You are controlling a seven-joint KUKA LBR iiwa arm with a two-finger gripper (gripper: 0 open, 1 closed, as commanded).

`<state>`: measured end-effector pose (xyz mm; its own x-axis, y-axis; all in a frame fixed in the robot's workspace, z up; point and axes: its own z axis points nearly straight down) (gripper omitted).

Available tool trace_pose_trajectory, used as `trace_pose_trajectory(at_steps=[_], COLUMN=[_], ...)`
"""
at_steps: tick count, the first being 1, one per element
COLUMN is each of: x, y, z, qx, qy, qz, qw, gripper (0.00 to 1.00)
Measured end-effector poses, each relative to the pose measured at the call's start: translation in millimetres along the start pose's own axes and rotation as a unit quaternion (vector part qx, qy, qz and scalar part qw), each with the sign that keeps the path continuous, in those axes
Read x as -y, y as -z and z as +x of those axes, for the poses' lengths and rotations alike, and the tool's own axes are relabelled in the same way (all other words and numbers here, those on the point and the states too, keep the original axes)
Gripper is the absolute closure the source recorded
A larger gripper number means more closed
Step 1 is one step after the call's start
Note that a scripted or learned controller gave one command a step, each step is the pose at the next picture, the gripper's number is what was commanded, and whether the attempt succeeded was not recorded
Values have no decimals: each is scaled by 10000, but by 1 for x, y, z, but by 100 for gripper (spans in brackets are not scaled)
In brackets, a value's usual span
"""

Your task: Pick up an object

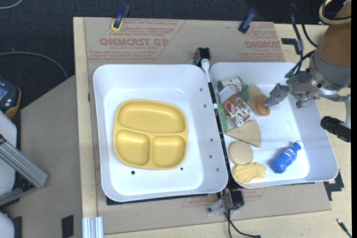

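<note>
1. The right bin (312, 170), shallow glossy white plastic with rounded corners, holds the loose objects, gathered mostly along its left side.
2. Near the bin's middle stands a small tan and orange rounded piece (260, 105); the gripper (273, 98) hangs just beside it on the right, its grey metal tip touching or almost touching it.
3. How the jaws stand cannot be told; nothing shows between them.
4. Left of that piece lies a red-and-white printed packet (237, 111), with a green-edged wrapper (230, 86) above it.
5. Below come a pale wedge (246, 134), a flat beige disc (241, 151) and a ridged yellow item (249, 172).
6. A small blue bottle (285, 158) lies tilted to their right.
7. The left bin (106, 120) holds a smooth yellow tray (150, 134) with three compartments.
</note>
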<state>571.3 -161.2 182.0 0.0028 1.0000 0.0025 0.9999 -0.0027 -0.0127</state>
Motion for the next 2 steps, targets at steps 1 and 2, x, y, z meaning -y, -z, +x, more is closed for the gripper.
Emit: trace_pose_trajectory(at_steps=[1, 2], x=[-3, -11], y=[7, -53], z=[0, 0], qx=[13, 1], qy=[13, 17], qz=[-64, -27], qw=[10000, 10000], gripper=[0, 0])
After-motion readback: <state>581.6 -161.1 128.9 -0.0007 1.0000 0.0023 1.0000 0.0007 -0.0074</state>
